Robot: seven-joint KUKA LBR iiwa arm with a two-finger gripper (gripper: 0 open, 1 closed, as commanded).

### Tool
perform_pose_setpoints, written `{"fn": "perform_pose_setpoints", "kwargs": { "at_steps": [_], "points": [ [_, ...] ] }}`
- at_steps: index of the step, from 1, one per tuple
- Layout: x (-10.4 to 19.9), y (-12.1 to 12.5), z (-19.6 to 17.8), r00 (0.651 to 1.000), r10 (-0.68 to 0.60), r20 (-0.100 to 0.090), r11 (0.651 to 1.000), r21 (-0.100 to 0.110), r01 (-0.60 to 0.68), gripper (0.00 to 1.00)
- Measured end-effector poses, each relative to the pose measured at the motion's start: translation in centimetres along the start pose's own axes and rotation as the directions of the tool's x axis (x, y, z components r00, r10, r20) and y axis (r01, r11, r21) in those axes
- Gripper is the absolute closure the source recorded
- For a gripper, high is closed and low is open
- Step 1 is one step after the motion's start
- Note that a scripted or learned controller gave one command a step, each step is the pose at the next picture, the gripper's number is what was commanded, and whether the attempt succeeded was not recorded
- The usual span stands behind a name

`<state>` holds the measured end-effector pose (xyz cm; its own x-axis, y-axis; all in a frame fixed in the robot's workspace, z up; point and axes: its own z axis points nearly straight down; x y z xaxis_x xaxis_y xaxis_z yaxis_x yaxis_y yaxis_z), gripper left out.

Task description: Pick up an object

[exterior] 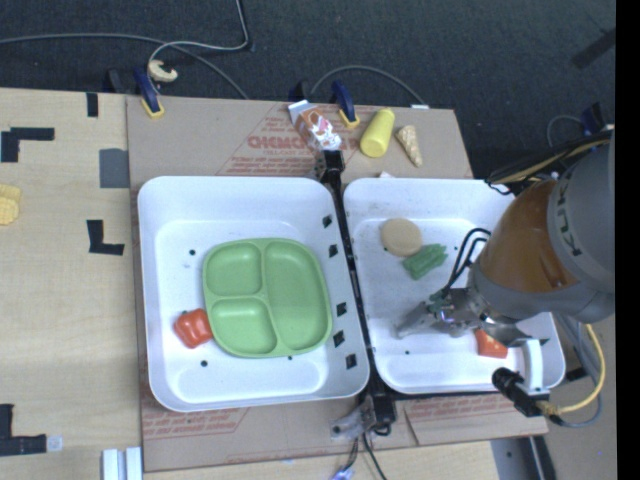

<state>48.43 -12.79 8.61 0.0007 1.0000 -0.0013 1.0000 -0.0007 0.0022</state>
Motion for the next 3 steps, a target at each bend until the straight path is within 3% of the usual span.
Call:
{"fn": "perform_pose_setpoints", "kwargs": {
  "at_steps": [1,2,3],
  "points": [
    [3.5,11.9,-0.3,1.000,-0.003,-0.001,1.000,0.003,0.003,0.00],
    [1.9,17.4,0.1,1.000,-0.003,0.001,1.000,0.000,0.003,0.00],
    [1.9,17.7,-1.4,1.000,-0.005,0.002,1.000,-0.008,0.005,1.00]
  ]
}}
